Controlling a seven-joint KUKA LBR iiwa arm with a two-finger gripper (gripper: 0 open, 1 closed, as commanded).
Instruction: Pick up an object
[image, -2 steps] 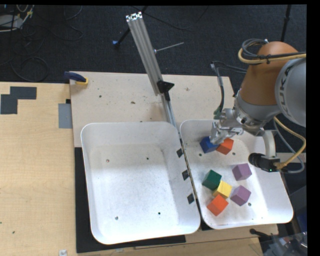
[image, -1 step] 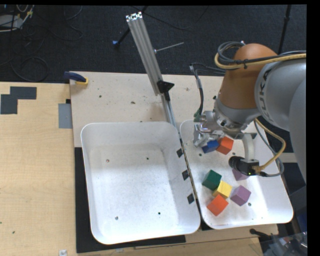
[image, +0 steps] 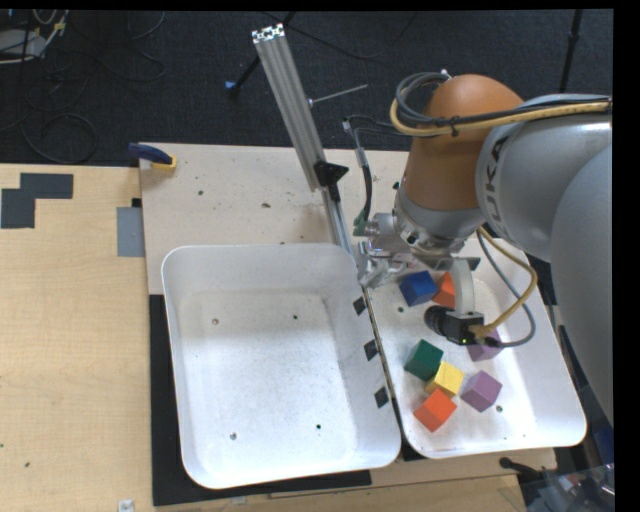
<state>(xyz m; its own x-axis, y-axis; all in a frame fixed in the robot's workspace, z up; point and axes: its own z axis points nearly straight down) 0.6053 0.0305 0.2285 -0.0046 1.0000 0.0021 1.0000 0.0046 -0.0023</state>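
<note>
I've got the gripper (image: 425, 268) hovering right over the blue cube (image: 417, 288), far end of the right bin (image: 560, 420). Can't tell its state. I'd drop straight down, centered, before squeezing.

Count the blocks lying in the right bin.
6 visible: blue block and an orange-red one under the gripper; green, yellow, orange, purple clustered below. A purple bit by the cable may be another.

Open floor across the left bin (image: 260, 390); clustered blocks (image: 445, 385) crowding the right bin (image: 545, 400)
</note>
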